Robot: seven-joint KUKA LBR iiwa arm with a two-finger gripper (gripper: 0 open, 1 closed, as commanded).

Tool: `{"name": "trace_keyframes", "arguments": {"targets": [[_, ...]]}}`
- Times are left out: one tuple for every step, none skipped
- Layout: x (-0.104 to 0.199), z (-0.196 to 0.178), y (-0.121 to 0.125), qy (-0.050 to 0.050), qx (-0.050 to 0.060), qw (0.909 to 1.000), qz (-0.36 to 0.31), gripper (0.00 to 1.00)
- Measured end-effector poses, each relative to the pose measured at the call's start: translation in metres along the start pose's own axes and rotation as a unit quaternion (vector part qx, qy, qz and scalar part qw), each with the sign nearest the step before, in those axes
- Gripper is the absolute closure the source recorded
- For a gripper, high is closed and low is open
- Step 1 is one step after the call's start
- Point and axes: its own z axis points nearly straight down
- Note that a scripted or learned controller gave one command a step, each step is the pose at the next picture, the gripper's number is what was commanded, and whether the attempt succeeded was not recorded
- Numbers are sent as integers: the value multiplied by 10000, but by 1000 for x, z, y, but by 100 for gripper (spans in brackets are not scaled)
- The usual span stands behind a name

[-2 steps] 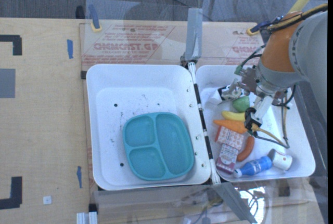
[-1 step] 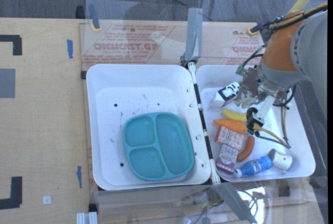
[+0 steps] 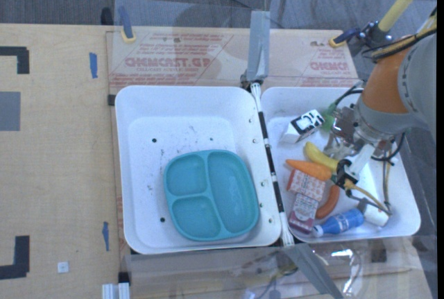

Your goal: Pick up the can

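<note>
So the can (image 3: 303, 199) is lying on its side in the right bin (image 3: 406, 221), near the front left corner, right along the wall shared with the left bin (image 3: 132, 110). A carrot (image 3: 309, 168) sits just behind it, with a banana (image 3: 320, 155) behind that. An orange sausage-looking thing (image 3: 329, 202) is just beside the can on its right, and a blue bottle (image 3: 341, 223) lies at the front. The pincer (image 3: 341, 145) is down in the same bin by the banana's end, apart from the can. Honestly can't tell if it's spread or pressed together. The left bin has a teal divided plate (image 3: 208, 193) in it.
</note>
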Motion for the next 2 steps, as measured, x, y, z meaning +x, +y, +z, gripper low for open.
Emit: {"name": "trace_keyframes", "arguments": {"targets": [[31,-117,-3,-2,-15,9988,493,100],[34,-130,2,-2,-20,9987,514,100]]}}
